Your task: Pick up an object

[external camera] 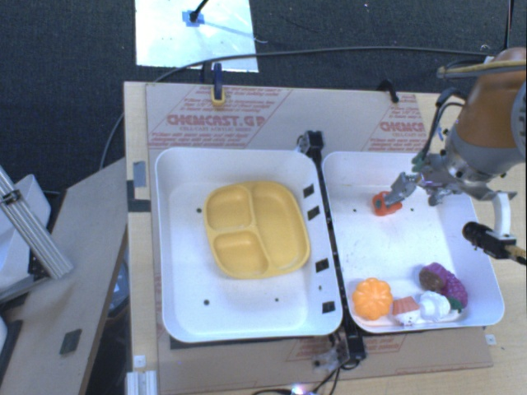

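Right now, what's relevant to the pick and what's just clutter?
In play: gripper, right above the small orange-red object in the right bin.

Lying about: yellow divided tray in the left bin; orange pumpkin toy, purple grapes, small white toy.

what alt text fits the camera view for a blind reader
The gripper hangs right over a small orange-red toy in the right bin. More toy food sits at that bin's near edge; the left bin holds a yellow divided plate.

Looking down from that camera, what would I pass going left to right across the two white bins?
Yellow divided plate → orange pumpkin toy → small red-orange toy → gripper → purple grapes.
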You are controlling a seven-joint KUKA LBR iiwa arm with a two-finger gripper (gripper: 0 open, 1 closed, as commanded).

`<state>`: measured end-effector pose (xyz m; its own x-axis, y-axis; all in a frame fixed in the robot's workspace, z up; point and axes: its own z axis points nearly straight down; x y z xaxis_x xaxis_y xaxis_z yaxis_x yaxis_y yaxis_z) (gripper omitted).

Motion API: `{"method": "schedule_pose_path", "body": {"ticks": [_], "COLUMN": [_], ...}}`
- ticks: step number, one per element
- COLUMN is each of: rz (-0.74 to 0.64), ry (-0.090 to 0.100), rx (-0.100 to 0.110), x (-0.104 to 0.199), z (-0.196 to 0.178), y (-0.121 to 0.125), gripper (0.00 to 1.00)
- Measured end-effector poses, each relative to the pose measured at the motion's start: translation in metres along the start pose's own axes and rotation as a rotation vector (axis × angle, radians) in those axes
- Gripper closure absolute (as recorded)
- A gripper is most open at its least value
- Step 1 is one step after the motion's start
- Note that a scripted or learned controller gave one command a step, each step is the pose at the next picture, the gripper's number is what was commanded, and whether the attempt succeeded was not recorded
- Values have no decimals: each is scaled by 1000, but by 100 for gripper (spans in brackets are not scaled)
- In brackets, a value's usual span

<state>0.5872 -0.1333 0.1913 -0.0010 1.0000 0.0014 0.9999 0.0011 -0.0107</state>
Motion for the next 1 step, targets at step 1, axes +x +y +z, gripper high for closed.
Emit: {"method": "schedule_pose_path", "body": {"ticks": [1], "rz": [-2], "ry": [-2], "rx": [-12], "x": [0], "z": [-7], "y": [3], "gripper": [0]}}
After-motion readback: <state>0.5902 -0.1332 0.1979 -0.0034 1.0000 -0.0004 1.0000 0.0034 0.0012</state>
